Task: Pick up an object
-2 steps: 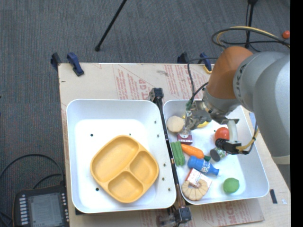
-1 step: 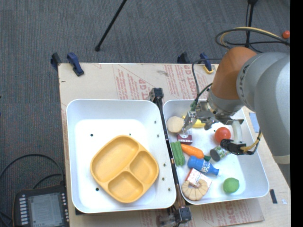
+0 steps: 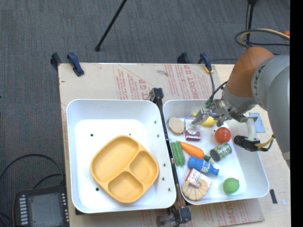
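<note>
Right bin [image 3: 258,171], contents near to far, one of each. At the near edge: a waffle-patterned round biscuit [image 3: 195,189], with a small red-and-white packet [image 3: 197,177] touching its far side; toward the near right corner, a green lime [image 3: 231,185], smooth and round, likely to roll from a pinch. Mid-bin: a blue bottle [image 3: 202,165] lying on its side, rigid, best taken across the body; a green bean pod [image 3: 178,153] along the left wall; an orange carrot [image 3: 192,149], tapered, light and stiff by the look of it; a small tin can [image 3: 221,151] tilted, hard and slippery; a red tomato [image 3: 222,135]. Far part: a red carton [image 3: 192,129], a tan flat bread piece [image 3: 176,125] near the left wall, a yellow item [image 3: 209,121] partly hidden. The gripper [image 3: 208,113] hangs over this far part, just above the yellow item and carton; whether its fingers are apart or closed cannot be told, and nothing is seen held. Left bin [image 3: 75,112]: one yellow three-compartment tray [image 3: 124,168], broad and awkward for a pinch.
</note>
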Tool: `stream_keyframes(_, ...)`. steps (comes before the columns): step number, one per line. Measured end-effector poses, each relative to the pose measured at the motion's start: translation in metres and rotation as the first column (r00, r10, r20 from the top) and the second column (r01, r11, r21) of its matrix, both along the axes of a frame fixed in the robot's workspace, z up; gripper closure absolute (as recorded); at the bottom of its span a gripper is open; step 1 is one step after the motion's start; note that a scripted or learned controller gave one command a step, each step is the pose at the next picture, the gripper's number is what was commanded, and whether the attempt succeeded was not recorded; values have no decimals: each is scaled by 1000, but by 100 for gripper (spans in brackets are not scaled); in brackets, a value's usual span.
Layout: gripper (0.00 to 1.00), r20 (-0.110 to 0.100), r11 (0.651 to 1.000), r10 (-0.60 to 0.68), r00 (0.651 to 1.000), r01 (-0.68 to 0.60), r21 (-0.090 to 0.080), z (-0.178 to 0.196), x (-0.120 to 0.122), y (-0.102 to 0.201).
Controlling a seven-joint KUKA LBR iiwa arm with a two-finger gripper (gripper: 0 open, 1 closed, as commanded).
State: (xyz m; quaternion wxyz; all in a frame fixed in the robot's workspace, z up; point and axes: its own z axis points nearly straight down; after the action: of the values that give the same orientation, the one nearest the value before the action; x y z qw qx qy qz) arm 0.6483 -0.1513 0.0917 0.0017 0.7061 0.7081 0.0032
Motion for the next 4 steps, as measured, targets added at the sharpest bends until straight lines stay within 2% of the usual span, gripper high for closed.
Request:
stream_keyframes(1,100,-3,1000,4,1000,-4,5,7,1,2)
stream_keyframes(2,0,-3,1000,4,1000,-4,5,7,1,2)
stream_keyframes(3,100,-9,1000,6,1000,-6,6,13,1,3)
stream_keyframes(4,0,-9,1000,7,1000,-7,6,13,1,3)
